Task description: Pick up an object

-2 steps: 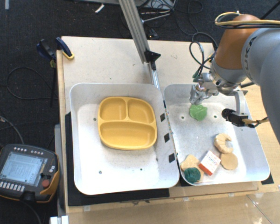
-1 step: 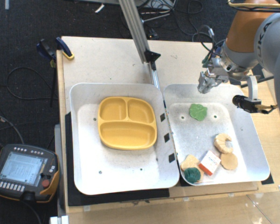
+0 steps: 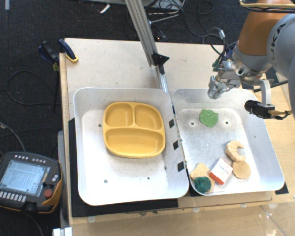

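Note:
My gripper (image 3: 216, 91) hangs over the far edge of the right bin (image 3: 255, 127), a little above and to the right of a light green lump (image 3: 208, 118). Nothing shows between its fingers. Near the bin's front lie a tan piece (image 3: 235, 151), a round tan disc (image 3: 241, 170), a small white and orange box (image 3: 221, 171), a tan wedge (image 3: 199, 170) and a dark green piece (image 3: 203, 183).
The left bin (image 3: 88, 146) holds a yellow divided tray (image 3: 134, 129). A slanted metal pole (image 3: 143, 26) rises between the bins at the back. A teach pendant (image 3: 24, 181) lies on the floor at the lower left.

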Robot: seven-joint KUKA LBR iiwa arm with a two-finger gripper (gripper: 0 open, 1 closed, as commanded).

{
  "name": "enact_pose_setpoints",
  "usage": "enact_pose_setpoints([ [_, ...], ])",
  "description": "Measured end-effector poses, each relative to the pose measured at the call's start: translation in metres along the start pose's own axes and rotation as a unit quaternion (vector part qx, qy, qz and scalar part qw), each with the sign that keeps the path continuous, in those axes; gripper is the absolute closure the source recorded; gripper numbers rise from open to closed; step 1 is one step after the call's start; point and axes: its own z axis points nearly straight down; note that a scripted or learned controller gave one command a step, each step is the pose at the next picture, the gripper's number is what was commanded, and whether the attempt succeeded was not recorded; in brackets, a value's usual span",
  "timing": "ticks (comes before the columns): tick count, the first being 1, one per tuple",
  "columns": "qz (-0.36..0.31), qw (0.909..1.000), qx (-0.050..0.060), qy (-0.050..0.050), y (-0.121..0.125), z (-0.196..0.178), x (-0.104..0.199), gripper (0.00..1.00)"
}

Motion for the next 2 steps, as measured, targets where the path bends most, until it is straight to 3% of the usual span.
enact_pose_setpoints([
  [1,-0.003,1.0,0.001,0.001,-0.01,-0.004,0.056,1.0],
  [2,-0.003,1.0,0.0,0.001,-0.001,-0.015,0.115,1.0],
])
